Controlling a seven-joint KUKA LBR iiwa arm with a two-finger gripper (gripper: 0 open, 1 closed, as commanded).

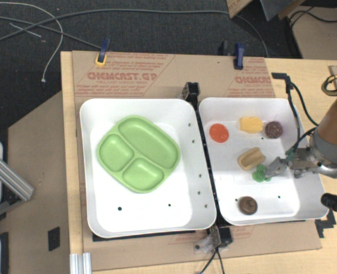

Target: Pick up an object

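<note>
The right bin (pixel 282 210) holds several small objects: a red-orange disc (pixel 218 133), a yellow block (pixel 250 124), a dark purple ball (pixel 273 130), a tan oblong piece (pixel 251 158), a small green piece (pixel 260 174) and a brown round piece (pixel 247 205). My gripper (pixel 277 166) reaches in from the right edge, low over the right bin. Its tip is just right of the green piece and appears to touch it. The tan piece lies slightly up and left of the tip.
A light green divided plate (pixel 137 152) lies in the left bin (pixel 100 210). A black divider (pixel 204 153) runs between the bins. Blue clamps (pixel 239 56) hold the cardboard at the back. Cables (pixel 296 113) hang along the right bin's far right side.
</note>
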